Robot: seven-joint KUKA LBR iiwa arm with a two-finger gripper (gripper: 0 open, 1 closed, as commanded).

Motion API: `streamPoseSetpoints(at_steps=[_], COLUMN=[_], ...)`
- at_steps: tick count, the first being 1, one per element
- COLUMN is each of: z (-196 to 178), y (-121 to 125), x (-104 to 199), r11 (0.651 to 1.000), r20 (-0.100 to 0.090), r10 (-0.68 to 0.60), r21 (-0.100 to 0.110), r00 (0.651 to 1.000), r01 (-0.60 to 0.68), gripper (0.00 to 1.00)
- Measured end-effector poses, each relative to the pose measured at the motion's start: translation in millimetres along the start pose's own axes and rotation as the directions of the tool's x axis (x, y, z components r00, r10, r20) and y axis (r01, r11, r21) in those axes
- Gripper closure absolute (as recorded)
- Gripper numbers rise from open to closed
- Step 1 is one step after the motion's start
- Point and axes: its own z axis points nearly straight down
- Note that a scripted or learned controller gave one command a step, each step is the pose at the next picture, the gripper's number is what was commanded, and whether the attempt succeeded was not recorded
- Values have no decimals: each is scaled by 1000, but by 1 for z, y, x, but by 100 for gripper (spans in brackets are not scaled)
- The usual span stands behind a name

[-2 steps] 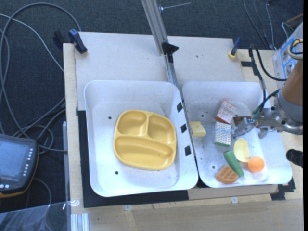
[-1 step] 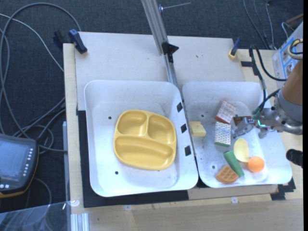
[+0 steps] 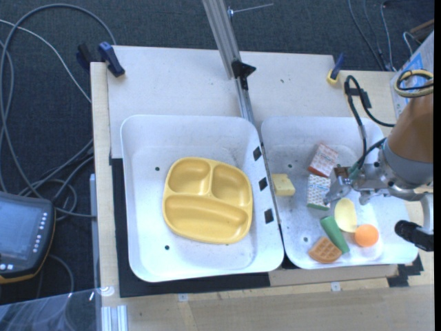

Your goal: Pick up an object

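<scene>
The right bin (image 3: 296,133) holds several small objects: a pale yellow block (image 3: 282,184), a red-and-white carton (image 3: 322,160), a green-patterned packet (image 3: 318,189), a pale yellow-green piece (image 3: 346,214), a green stick (image 3: 333,232), an orange ball (image 3: 366,235) and an orange waffle-like piece (image 3: 325,250). My gripper (image 3: 340,187) hangs low over the middle of this bin, just right of the packet and above the yellow-green piece. Nothing shows between its fingers.
The left bin (image 3: 138,185) holds a yellow divided plate (image 3: 206,200). A metal pole (image 3: 224,26) slants up from the ridge between the bins. The grey arm with its orange band (image 3: 413,133) covers the right bin's right side. Black cables lie on the floor at left.
</scene>
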Motion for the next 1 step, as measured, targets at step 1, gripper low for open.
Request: streamPoseSetpoints(at_steps=[1], z=[44], y=[3], x=[3], r11=[1000], r20=[0], r10=[-1], r21=[0], r00=[1000], r01=[1], gripper=[0])
